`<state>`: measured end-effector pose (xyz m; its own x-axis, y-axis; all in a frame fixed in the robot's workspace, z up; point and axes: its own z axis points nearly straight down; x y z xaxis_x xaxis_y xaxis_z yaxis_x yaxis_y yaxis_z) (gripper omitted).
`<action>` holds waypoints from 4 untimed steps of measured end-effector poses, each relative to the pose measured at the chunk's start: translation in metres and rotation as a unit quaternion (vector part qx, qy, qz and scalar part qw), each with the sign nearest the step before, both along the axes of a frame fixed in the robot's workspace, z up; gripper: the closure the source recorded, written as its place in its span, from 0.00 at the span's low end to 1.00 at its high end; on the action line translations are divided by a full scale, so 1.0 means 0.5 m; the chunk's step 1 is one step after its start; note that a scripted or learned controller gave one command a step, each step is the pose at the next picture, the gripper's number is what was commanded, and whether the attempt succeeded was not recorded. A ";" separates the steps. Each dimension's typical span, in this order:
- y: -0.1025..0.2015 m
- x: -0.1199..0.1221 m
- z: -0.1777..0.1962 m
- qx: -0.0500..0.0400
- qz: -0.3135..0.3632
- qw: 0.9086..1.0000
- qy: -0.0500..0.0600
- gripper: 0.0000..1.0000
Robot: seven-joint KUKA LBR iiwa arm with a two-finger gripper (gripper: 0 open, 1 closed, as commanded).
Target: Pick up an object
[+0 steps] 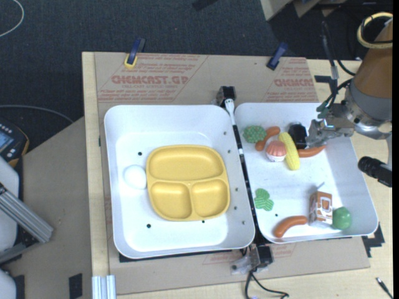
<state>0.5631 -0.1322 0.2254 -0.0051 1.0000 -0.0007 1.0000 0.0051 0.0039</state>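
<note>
Looking down on two white bins, we see the arm (374, 86) reaching in from the right over the right bin (349, 179).

Nearest us in the right bin we see a sausage (290, 225), a brown carton (321, 207) just beside it and a green ball (341, 217) touching the carton; a green leafy piece (264, 199) lies near the bin's left wall. The left bin (124, 229) holds a yellow divided plate (187, 180) with a white ball (134, 176) just beside its left edge. Farther back in the right bin we note a corn cob (289, 151), a pink-and-white piece (275, 150), a carrot (268, 136), a broccoli (253, 133) and a second sausage (312, 151) clustered together. The gripper (318, 132) sits low over that second sausage; we cannot tell its state.
</note>
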 end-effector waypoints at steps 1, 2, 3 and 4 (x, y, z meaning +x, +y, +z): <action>0.078 0.060 0.018 0.000 0.000 1.000 -0.001 1.00; 0.125 0.069 0.006 0.000 -0.001 1.000 0.002 1.00; 0.105 0.084 0.016 0.000 -0.003 1.000 0.000 1.00; 0.111 0.087 -0.022 0.000 -0.002 1.000 0.004 1.00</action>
<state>0.6065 -0.0764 0.2141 -0.0012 1.0000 0.0002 1.0000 0.0012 -0.0041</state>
